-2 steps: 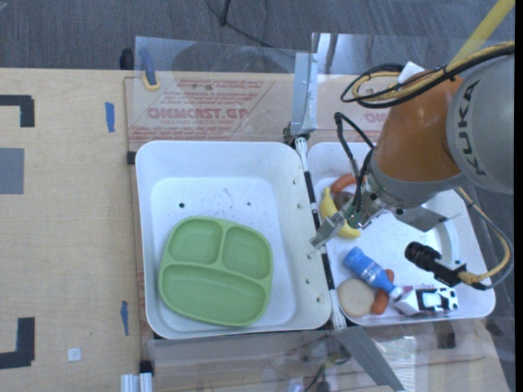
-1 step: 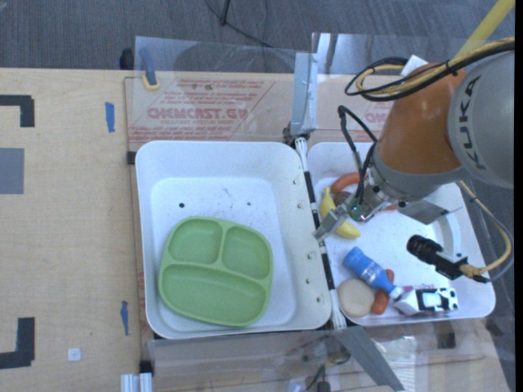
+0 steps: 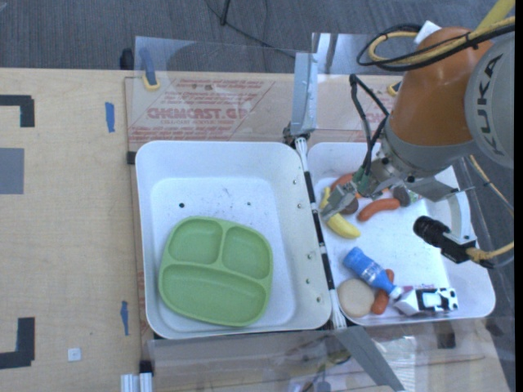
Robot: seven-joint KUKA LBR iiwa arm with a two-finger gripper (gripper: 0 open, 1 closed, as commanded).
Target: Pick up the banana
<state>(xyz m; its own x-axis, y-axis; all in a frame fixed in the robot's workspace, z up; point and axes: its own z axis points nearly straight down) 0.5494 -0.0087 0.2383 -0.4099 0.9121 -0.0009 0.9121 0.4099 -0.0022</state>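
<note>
the banana [image 3: 342,226] is seen in the right bin [image 3: 482,296], close to that bin's left wall, lying flat with its long axis running from upper left to lower right. the gripper [image 3: 344,196] is poised just above the banana's upper end, and its state cannot be told — the fingertips are lost among dark parts and the toys behind them. a good grasp is judged to require that the fingers be set across the short axis of the fruit, near its middle, and that the descent be kept clear of the bin wall on the left. an orange sausage [image 3: 379,209] lies just to the right of the gripper and a dark brown piece [image 3: 350,206] sits beside the banana's upper end; either could be caught by a careless closure. nearer the front of the bin a blue bottle [image 3: 366,267], a tan disc [image 3: 356,298] and a black-and-white carton [image 3: 425,300] are clustered, well apart from the banana. the left bin [image 3: 163,170] bears a green divided plate [image 3: 216,270]. both bins rest on a pale wooden bench [image 3: 65,219], with grey carpet [image 3: 82,15] beyond — room for approach is tight only on the wall side.
</note>
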